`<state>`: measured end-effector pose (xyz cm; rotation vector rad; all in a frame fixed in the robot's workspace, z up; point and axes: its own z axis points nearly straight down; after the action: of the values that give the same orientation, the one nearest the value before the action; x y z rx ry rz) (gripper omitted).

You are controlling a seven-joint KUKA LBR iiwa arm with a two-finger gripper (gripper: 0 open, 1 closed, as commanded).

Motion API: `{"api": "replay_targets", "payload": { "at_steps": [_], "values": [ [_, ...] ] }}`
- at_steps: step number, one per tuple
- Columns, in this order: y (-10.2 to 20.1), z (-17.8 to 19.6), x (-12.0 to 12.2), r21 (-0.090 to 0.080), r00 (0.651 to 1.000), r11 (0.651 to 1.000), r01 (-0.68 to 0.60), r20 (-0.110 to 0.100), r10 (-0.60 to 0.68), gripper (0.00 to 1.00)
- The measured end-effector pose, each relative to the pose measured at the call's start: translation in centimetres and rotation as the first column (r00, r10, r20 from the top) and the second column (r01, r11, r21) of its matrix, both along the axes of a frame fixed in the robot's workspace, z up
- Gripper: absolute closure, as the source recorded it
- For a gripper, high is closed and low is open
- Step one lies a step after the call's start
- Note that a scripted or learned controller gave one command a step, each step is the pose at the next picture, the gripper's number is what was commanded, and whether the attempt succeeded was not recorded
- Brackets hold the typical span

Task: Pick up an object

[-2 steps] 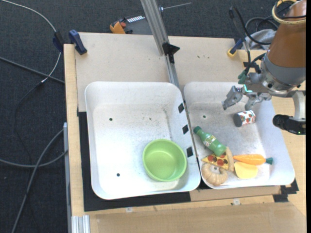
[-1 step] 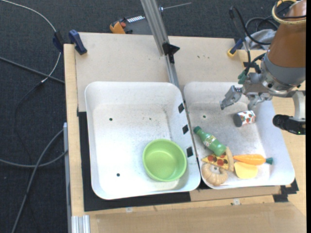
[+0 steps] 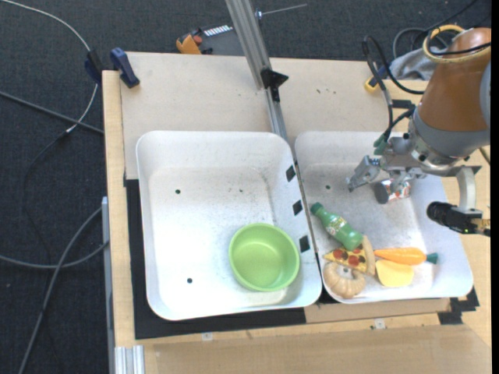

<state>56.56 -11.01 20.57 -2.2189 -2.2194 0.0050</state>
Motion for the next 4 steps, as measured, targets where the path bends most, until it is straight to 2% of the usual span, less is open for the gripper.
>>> {"api": "replay_targets", "payload": {
  "at_steps": [2,3,4],
  "values": [
    [1.2,-9.5,-0.9,0.001,1.000,1.000,-0.001,0.000,0.001,0.00],
    [1.2,-8.3,-0.7,0.000,1.000,1.000,-0.002,0.003,0.002,1.00],
    [1.0,-2.2,-0.5,-0.001,1.000,1.000,-0.001,0.008,0.001,1.00]
  ]
}}
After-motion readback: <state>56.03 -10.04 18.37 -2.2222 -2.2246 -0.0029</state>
